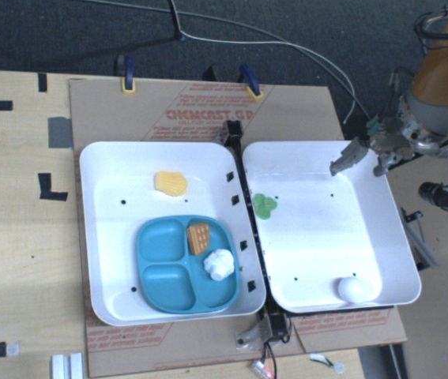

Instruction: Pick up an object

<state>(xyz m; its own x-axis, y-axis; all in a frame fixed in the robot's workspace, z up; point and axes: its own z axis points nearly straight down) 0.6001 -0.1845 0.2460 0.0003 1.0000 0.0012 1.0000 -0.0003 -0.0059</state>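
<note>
My gripper [358, 166] hangs over the far right edge of the right bin [382, 212], open, with nothing between its fingers. In that bin a small green piece [265, 206] lies near the left wall, and a white ball [355, 288] rests at the near right corner. The left bin [97, 212] holds a yellow piece [171, 183] on its floor. It also holds a blue divided tray [164, 279] carrying a brown waffle-like piece [198, 238] and a white crumpled lump [220, 264]. All of these lie well away from the gripper.
The two bins meet at a black divider [243, 204] with clips. Cardboard [200, 113] lies under the bins, held by clamps at the back. A cable [287, 46] runs across the dark floor behind. The arm's orange band [437, 77] is at the right edge.
</note>
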